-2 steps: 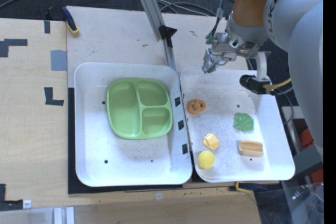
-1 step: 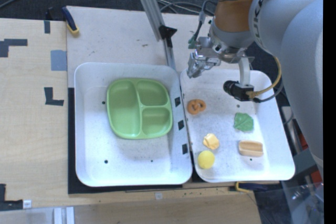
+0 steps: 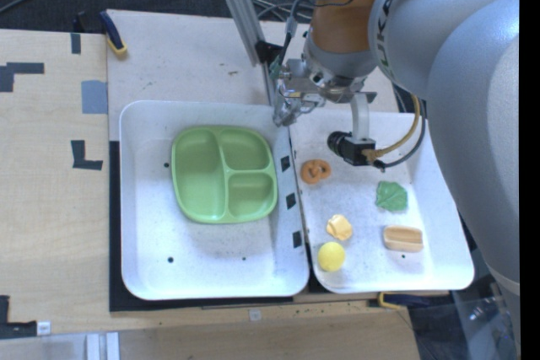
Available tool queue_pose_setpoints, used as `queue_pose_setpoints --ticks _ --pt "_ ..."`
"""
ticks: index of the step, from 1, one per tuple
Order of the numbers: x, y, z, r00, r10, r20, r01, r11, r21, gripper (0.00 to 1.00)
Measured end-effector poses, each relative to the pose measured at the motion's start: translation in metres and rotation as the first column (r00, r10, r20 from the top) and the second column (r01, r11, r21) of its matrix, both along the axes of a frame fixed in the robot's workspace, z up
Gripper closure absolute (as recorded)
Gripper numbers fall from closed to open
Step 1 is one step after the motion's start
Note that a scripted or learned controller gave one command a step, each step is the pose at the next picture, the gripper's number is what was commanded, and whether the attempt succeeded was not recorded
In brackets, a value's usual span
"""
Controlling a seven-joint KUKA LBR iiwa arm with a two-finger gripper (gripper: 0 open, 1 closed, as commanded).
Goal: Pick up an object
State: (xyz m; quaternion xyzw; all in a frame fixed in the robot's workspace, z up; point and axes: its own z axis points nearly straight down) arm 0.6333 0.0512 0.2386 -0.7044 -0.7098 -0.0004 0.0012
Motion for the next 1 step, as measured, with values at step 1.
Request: queue_pose_setpoints --ticks 1 --pt "-0.0260 0.0503 -0.0040 1.000 -0.001 -0.003 0.001 1.000 -0.001 1.00"
